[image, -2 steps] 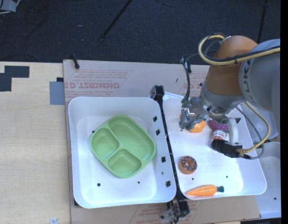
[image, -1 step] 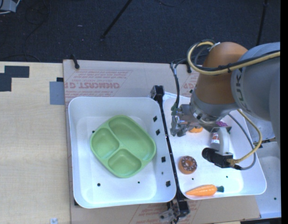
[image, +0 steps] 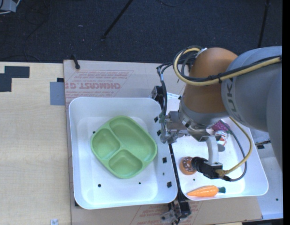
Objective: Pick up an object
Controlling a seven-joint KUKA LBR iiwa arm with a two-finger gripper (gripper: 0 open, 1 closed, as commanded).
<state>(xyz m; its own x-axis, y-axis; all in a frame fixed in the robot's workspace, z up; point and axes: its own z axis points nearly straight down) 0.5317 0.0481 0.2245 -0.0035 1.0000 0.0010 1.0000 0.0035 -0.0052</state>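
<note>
Carrot (image: pixel 204 191) in right bin (image: pixel 257 184); arm (image: pixel 215 88) hides bin's upper part.

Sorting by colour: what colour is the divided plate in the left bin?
Light green, plain; the divided plate shows clearly in the camera view.

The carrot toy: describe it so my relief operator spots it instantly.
Look in the right bin, along its near edge. The carrot lies flat there, orange with a green tip, long and tapered, unlike the round brown toy just above it.
</note>
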